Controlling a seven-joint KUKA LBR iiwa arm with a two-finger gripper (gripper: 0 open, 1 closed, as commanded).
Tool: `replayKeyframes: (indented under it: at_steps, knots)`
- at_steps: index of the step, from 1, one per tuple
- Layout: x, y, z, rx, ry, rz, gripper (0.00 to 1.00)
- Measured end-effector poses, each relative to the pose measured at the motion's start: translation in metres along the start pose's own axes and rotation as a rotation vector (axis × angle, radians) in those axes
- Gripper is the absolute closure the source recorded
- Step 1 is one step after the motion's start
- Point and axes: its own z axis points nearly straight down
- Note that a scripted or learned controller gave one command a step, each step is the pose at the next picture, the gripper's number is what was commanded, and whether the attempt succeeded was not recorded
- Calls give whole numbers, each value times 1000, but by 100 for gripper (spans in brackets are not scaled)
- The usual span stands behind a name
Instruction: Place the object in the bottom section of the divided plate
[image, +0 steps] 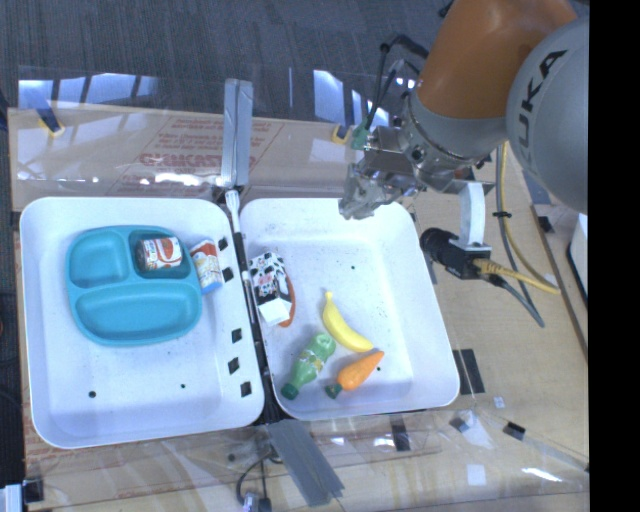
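- The gripper (358, 205) hangs over the top edge of the right bin (400, 250). I cannot tell how it is set.
- The blue divided plate (130, 285) sits in the left bin (60, 400).
- A small can (158, 254) lies in its top right section.
- A banana (344, 324), carrot (357, 372) and green bottle (308, 364) lie in the right bin.

Grey rounded arm casing (560, 100) with dark KUKA lettering, broad orange band (485, 50), metallic wrist block trailing thin black cables (395, 60).
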Motion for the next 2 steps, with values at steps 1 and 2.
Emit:
replayKeyframes:
  at_steps: [1,2]
  knots:
    - [-28,18,24,2,0,-404,100]
    - [-43,5,-31,-3,-2,-505,100]
